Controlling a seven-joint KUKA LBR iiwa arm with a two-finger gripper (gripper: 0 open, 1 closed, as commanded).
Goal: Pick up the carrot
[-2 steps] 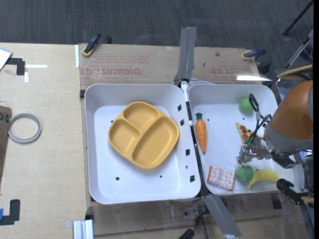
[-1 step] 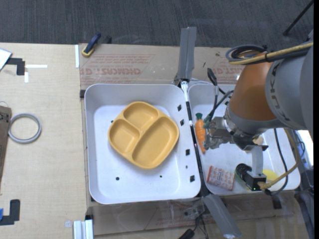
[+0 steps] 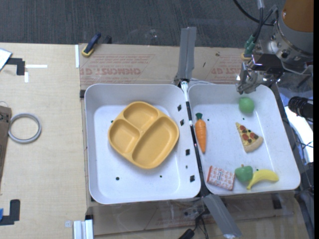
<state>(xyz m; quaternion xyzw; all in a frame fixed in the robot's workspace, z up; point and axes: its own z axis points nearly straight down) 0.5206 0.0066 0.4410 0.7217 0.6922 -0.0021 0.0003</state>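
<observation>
Nearest my camera, along the front wall of the right bin point(image 3: 290, 148), I see a red-and-white packet point(image 3: 220, 178), a green pepper point(image 3: 243, 174) and a banana point(image 3: 262, 177) in a row, the pepper touching the banana. Further back lies a pizza slice point(image 3: 248, 136), and beyond that a green ball point(image 3: 246, 105) near the far wall.

My target, the carrot point(image 3: 200, 132), lies in the right bin close against its left wall, lengthwise along that wall, with its green top pointing away from me and its tip toward me. Nothing touches it.

On my screen the left bin point(image 3: 94, 148) holds a yellow divided plate point(image 3: 143, 134), sitting flat near its middle.

My arm point(image 3: 298, 14) comes in at the upper right, and the pincer point(image 3: 245, 86) hangs over the far edge of the right bin, just behind the green ball and well apart from the carrot. I cannot tell from this angle whether it is spread or pressed together.

Off to the left on the tabletop point(image 3: 40, 183) rests a roll of tape point(image 3: 22, 128).
</observation>
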